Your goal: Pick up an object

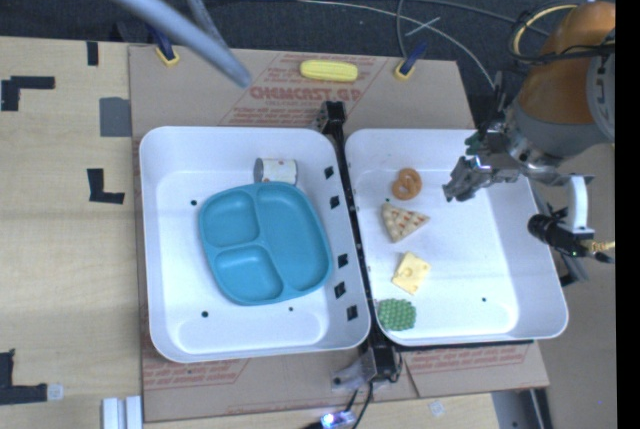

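Gripper (462,183) beside brown pretzel (406,183)

Both white bins (170,247) look like smooth, slightly glossy plastic, and the blue divided plate (265,242) has a similar moulded sheen. They sit on matt brown cardboard (290,92) (printed in red) over a pale, wood-look worktop (60,247). The arm (560,97) shows satin grey and glossy orange shells.

1 fixed camera looks down at a slant on both bins (160,247).
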`<action>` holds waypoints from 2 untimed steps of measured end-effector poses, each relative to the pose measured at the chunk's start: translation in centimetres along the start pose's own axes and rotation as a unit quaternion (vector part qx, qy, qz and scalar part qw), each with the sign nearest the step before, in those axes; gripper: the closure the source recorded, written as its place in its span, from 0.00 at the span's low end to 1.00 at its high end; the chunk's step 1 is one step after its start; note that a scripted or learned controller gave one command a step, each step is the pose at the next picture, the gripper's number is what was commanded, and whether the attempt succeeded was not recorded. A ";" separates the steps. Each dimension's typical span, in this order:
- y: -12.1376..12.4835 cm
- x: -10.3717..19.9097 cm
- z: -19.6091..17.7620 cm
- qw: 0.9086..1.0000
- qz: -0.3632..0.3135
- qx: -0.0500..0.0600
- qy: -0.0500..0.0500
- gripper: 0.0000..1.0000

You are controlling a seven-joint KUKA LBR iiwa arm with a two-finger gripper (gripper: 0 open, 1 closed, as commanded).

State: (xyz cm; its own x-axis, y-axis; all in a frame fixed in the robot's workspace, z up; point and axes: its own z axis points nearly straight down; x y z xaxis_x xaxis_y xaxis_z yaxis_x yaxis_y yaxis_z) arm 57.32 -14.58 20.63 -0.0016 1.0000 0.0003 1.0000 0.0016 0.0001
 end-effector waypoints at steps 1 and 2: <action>1.6 5.9 0.3 1.000 -0.003 0.000 0.001 1.00; 2.8 11.0 0.9 1.000 -0.002 0.001 0.000 1.00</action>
State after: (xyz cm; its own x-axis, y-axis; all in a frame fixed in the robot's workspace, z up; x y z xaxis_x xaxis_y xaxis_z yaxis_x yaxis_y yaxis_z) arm 60.08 -3.53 19.71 -0.0064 1.0000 0.0011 1.0000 0.0064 -0.0013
